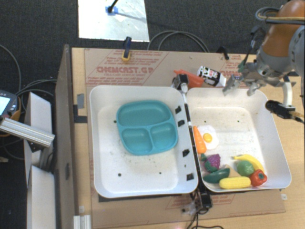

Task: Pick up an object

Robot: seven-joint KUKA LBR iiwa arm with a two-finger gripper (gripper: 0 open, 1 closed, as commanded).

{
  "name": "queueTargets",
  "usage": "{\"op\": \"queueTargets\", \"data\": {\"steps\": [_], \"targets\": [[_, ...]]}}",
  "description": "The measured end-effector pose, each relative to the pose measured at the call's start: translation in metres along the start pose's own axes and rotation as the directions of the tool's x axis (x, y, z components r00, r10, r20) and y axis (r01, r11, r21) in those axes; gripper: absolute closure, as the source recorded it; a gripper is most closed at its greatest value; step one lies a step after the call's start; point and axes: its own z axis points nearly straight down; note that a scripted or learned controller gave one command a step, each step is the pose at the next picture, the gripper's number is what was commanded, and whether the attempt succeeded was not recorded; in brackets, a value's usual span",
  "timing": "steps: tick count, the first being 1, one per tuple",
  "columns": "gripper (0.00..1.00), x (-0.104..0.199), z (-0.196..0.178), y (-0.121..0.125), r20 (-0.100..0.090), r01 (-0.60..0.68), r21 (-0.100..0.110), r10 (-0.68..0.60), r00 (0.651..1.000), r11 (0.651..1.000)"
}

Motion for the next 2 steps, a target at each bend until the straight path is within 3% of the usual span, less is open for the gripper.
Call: {"op": "queueTargets", "data": {"steps": [1,2], "targets": [[0.00,0.091,0.009,-0.057,-0.004,0.007,0.006,-0.007,1.000,1.000],[0.00,0.052,0.050,0.004,0.001,0.000,-0.006,0.000,1.000,1.000]]}}
